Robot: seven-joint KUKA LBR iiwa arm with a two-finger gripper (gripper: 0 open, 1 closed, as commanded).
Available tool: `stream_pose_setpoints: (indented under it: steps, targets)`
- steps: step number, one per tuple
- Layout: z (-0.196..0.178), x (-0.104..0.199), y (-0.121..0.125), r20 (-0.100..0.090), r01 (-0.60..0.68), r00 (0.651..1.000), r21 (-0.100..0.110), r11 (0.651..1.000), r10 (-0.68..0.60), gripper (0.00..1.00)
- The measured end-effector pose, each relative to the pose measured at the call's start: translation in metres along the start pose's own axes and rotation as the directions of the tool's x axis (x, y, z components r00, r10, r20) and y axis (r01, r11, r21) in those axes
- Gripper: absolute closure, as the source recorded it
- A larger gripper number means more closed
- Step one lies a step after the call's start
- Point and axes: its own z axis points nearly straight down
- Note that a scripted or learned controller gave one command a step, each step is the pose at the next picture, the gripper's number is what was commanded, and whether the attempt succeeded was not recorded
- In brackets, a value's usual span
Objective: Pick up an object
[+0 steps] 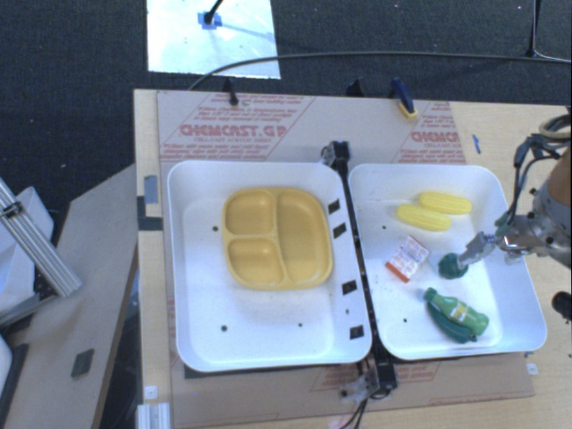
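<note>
Now tool [465, 259] on green obj [452, 267], R bin [514, 315]

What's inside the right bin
The right bin holds two yellow corn cobs, a small red-and-white packet, a green bottle and a small dark green object. The gripper reaches over that object, partly covering it.

Pincer [465, 259] at green object [452, 266]

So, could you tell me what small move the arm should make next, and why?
Probably a short, careful descent onto the small dark green object, then close. The pincer sits right at it in the right bin, with the green bottle and the red-and-white packet lying apart.
</note>
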Motion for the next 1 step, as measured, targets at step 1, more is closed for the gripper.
stream_pose_setpoints:
  steps: [1]
  targets:
    - [-0.007,0.0006,0.0032,0.003,0.004,1.0,-0.013,1.0,-0.004,0.0]
